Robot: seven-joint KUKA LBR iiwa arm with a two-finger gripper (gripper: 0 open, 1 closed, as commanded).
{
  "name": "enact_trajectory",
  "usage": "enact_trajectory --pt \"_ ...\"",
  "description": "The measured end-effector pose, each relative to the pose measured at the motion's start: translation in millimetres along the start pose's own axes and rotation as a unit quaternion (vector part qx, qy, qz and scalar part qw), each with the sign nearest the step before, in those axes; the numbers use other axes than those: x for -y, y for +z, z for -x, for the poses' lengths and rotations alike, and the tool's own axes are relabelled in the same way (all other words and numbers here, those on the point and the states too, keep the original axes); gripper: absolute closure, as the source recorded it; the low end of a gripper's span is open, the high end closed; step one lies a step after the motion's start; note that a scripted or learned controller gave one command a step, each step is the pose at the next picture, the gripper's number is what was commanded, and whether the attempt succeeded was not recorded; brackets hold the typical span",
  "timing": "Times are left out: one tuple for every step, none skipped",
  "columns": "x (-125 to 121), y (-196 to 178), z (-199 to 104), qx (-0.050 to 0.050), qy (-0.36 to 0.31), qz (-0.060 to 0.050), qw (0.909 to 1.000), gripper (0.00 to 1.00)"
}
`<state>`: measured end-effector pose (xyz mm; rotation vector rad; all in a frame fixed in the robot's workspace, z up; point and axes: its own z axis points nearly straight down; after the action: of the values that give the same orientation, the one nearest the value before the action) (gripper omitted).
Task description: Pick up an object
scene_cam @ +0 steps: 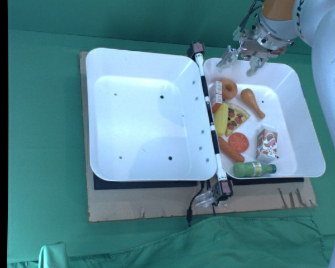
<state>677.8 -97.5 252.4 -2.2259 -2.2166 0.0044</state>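
Observation:
My gripper [241, 63] hangs above the back edge of the right bin [301, 121], its two fingers spread open with nothing between them. Below it in the bin lie a brown donut [229, 87], a chicken drumstick [252, 103], a small carton [216, 91], a corn cob [221, 119], a pizza slice [236, 117], a tomato slice [239, 142], a carrot [230, 149], a juice box [266, 143] and a green bottle [253, 168]. The donut is nearest to the gripper, just in front of it.
The left bin [145, 116] lies beside the right one, with a black and white divider bar [209, 116] between them. Both rest on a cardboard sheet [156, 205] over green cloth. The arm [324, 66] comes down along the right side.

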Motion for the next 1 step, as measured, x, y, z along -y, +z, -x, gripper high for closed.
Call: enact_trajectory --pt "2.6 40.3 3.3 0.0 0.0 0.0 1.0 0.0"
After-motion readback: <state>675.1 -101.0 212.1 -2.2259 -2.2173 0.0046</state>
